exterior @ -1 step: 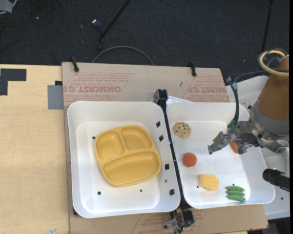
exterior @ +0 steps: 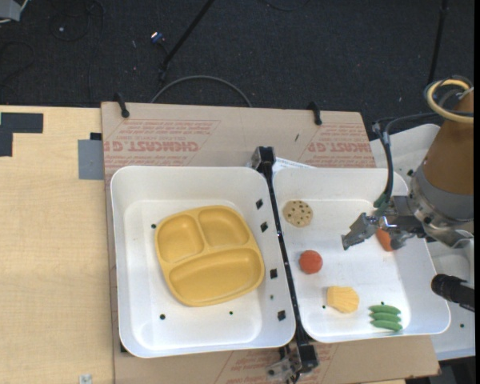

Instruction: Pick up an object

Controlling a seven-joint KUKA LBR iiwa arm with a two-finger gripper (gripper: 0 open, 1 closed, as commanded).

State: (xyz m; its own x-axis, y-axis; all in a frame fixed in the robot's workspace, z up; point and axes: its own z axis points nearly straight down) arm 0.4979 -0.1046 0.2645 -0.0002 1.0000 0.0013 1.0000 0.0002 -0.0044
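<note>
One carrot (exterior: 385, 238) sits pinched in our hand (exterior: 376, 232); we could drop it if that shallow grip slips.

Fixed overhead camera, slanted down on both bins (exterior: 136, 214).

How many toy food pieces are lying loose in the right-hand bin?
4: a cookie near the divider, a red ball below it, a yellow piece and green pods near the front. An orange thing sits at the gripper.
</note>
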